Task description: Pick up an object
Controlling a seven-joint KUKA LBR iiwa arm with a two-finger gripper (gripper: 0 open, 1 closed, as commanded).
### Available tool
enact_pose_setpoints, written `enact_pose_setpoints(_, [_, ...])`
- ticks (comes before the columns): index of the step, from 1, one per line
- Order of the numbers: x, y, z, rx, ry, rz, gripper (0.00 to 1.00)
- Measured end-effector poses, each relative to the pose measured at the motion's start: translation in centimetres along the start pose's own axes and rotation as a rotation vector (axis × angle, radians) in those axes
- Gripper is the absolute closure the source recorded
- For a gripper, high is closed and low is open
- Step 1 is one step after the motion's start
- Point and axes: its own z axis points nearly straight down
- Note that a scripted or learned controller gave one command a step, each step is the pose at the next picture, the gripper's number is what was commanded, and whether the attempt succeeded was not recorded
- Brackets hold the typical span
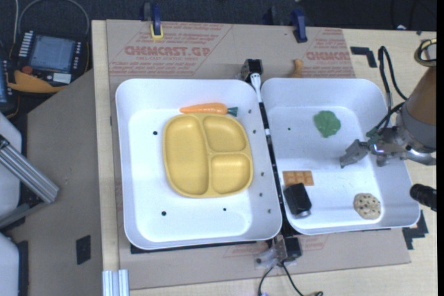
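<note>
- Camera view shows the gripper [355, 153] low over the right bin [347, 97]; whether its fingers are apart or together I cannot tell.
- Nearest it are the green lump [327, 123] and the cookie [366, 205]; both look light, the cookie probably stiff and crumbly, best taken across its edges.
- Black block [297, 198] partly covers the cracker [299, 178].

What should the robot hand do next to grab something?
Probably slide a little toward the green lump and then lower onto it. The hand hovers over bare floor of the right bin, with nothing between its fingers. The green lump looks the nearest thing, with the cookie about as close on the other side.
</note>
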Motion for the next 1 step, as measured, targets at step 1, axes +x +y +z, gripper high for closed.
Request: enact_pose_setpoints(1, [0.07, -0.07, 5.35, -0.001, 0.000, -0.001, 0.00])
